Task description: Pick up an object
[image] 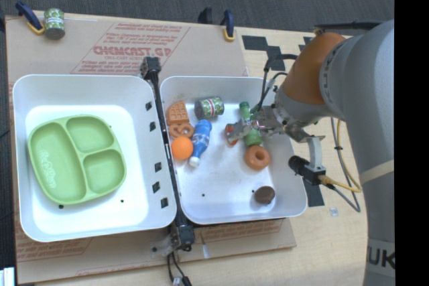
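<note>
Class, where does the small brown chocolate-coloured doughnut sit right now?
The brown chocolate doughnut lies in the right white bin, near its front right corner, just below the orange glazed doughnut.

I see the right bin [221, 207] holding a can [210, 107] on its side, a tan waffle [178, 117], an orange ball [181, 147], a blue bottle [200, 139] lying slantwise, a green item [253, 137], a donut [257, 157] and a brown lump [264, 195].
</note>
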